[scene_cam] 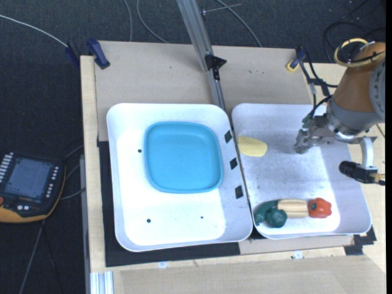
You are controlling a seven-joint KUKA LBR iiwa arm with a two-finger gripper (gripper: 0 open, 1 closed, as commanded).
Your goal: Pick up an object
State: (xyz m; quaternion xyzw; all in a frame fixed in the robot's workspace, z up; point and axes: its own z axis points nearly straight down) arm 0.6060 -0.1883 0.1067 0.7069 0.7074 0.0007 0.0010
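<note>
Gripper (304,141) hovers in the right bin (288,112), finger state unclear; steer it toward nine o'clock, centre over the yellow piece (252,146), then descend.

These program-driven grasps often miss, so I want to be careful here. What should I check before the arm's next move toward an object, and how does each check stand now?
1. Objects in the right bin: ok. A yellow piece lies near its left wall; a green piece, a tan piece and a red piece sit in a row at the near edge.
2. End effector over the right bin: ok, above bare floor.
3. Something held: cannot tell.
4. Nearest target: ok, the yellow piece lies apart from the others.
5. Near-edge row spacing: not ok, the three pieces touch or crowd.
6. Blue tray in the left bin: ok, away from the arm.
</note>
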